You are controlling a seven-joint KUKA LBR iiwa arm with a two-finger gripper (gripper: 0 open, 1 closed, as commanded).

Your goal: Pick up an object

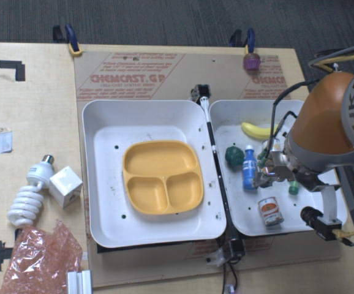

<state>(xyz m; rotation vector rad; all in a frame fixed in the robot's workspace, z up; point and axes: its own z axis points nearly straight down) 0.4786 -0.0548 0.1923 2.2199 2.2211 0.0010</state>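
The right bin holds several small items. A yellow banana lies near its far side. A dark green lump sits beside a blue bottle with a white cap. Near the front edge lies a small can with a red label. My gripper hangs low in this bin, just right of the blue bottle and above the can. A small green piece shows to its right. The arm's orange band covers the bin's right part.
The left bin holds a yellow divided plate. On the bench at left lie a spiral light bulb, a white cube and crumpled pink plastic. A black divider runs between the bins.
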